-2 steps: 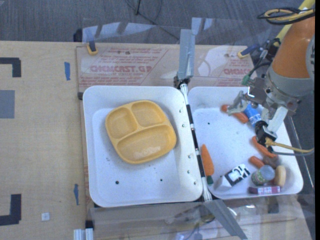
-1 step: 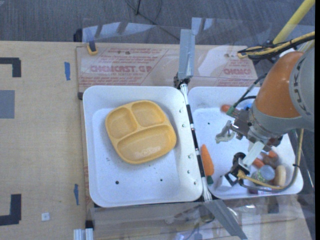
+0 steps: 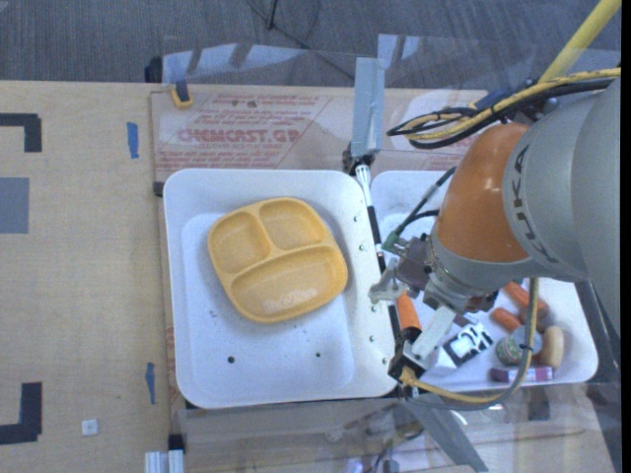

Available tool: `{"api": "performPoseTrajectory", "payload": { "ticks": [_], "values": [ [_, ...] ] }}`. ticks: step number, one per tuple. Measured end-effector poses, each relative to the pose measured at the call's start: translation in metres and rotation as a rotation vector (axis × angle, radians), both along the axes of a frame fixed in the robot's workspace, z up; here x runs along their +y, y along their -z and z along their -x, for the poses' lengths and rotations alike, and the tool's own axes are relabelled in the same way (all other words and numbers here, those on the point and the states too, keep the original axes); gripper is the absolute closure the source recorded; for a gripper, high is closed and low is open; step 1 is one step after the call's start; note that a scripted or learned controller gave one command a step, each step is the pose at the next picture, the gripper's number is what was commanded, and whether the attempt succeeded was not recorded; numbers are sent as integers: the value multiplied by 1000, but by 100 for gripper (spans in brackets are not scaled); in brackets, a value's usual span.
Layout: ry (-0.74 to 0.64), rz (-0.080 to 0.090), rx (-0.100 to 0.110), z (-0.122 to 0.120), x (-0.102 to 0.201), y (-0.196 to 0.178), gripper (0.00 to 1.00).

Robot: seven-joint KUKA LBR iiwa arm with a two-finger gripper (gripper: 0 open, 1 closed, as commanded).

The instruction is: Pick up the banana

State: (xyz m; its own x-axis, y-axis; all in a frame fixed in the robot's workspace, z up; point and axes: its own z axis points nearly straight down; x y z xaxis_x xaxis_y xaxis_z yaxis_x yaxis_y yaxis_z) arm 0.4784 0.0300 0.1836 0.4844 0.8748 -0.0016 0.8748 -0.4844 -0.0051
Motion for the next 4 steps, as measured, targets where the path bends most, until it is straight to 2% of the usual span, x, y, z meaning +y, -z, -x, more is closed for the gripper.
{"api": "performPoseTrajectory", "payload": {
  "ticks": [1, 3, 4],
  "values": [
    [-73, 1, -3, -5, 42, 0, 0],
    [-188, 1, -3, -15, 56, 0, 0],
    [-232, 0, -11, -98, 103, 72, 0]
  ]
}}
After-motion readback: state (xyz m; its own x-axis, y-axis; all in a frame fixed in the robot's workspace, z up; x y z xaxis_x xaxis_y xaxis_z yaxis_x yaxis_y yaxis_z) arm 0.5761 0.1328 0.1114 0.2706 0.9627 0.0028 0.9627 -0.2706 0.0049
